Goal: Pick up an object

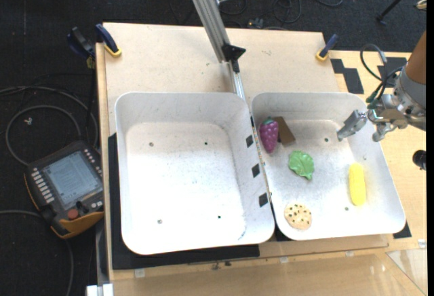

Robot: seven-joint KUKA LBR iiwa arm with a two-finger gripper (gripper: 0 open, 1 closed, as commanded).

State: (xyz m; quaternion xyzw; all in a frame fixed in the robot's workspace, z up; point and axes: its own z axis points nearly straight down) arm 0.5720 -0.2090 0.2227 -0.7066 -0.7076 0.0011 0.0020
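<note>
Arm hanging over the right bin

Bench with two white bins, right bin [386, 182] holding grapes [269, 134], a brown block [285, 132] half hidden behind them, lettuce [302, 164], corn [357, 184], cookie [298, 216]. Arm mostly cut off at the right edge; gripper [363, 123] over the bin's far right corner, fingers spread, nothing between them

Pale bench [176, 64] bears two white bins [180, 172], apparently touching.
</note>
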